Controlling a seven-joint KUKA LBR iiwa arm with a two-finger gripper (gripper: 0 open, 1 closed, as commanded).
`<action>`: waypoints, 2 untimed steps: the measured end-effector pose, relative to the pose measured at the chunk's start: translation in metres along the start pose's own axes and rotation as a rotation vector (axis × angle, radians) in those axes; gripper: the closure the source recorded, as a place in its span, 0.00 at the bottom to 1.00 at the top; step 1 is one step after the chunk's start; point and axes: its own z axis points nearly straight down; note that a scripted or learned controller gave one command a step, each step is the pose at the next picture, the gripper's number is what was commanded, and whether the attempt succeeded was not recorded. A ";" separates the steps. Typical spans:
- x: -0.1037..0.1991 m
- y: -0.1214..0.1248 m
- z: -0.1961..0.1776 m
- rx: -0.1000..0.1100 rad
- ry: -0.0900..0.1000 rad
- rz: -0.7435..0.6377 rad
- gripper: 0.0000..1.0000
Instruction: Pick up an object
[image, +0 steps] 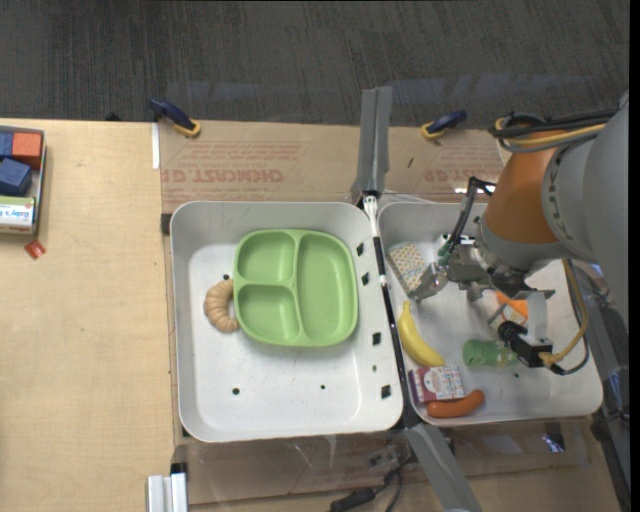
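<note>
The arm (560, 190) reaches into the right bin (575, 400), and the claw (445, 272) hangs low near that bin's upper left part. Its state cannot be told from this view, and nothing is visibly held in it.

Candidate objects, placed relative to the banana (417, 338):
- Patterned pale item (406, 262): above the banana, just beside the claw.
- Green object (487, 352): to the right of the banana.
- Pink packet (438, 381): below the banana.
- Sausage (456, 403): below the packet, near the bin's front wall.
- Orange item (512, 305): to the upper right, partly hidden by the wrist.

The left bin (200, 330) holds a green 3-compartment plate (297, 287) with a croissant-like pastry (219, 304) touching its left edge.

Judged step: approach, with no grasp confirmed. The next move calls for centring the claw over 1 object, probably the patterned item or the banana, descending, then closing.
</note>
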 end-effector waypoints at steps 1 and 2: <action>-0.004 0.061 0.000 0.018 0.002 0.004 0.00; -0.008 0.060 -0.009 0.021 -0.005 0.004 1.00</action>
